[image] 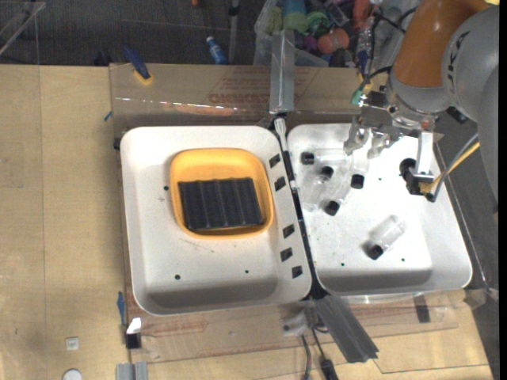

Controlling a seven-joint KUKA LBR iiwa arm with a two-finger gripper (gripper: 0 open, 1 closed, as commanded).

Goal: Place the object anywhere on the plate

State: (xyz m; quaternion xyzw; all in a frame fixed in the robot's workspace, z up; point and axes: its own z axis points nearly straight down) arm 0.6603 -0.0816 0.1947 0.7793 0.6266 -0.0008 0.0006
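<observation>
Approach over right bin, nothing held

Arm point(444, 38) reaches in. Plate point(184, 165), orange with dark ridged insert, lies well left of claw point(366, 142) in left bin point(142, 275). Claw hovers released over right bin point(444, 267); clear vials point(384, 236) lie below and beside it. Likely the picking step; next calls for a descent onto one vial. No readable writing

Wooden bench point(55, 212); clear tub of bright toys point(333, 14) behind.

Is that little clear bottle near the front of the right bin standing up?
No, tipped. The clear bottle lies on its side, black cap toward the bin's front.
</observation>
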